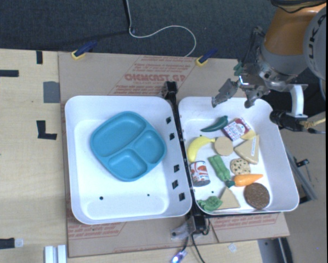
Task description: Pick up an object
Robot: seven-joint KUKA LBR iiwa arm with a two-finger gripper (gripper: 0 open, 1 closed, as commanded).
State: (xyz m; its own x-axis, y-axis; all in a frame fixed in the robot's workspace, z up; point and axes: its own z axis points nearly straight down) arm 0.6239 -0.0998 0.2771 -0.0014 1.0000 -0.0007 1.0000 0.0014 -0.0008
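The right bin (282,147) holds several toy foods: a yellow banana (198,145), a dark green pepper (214,125), a red packet (235,129), a small can (199,172), a green pickle (220,167), a cookie (239,166), a carrot (246,179), a brown round patty (257,195), and a cheese wedge (248,148). My gripper (238,93) hangs above the bin's far edge, open, with nothing between its fingers (223,93). It is beyond and above the pepper and the packet.
The left bin (82,196) holds a blue divided plate (128,145). A black hinge strip (176,147) runs between the bins. A white cable (158,34) loops over the dark cloth behind the cardboard bench. The arm's orange band (293,15) is at the upper right.
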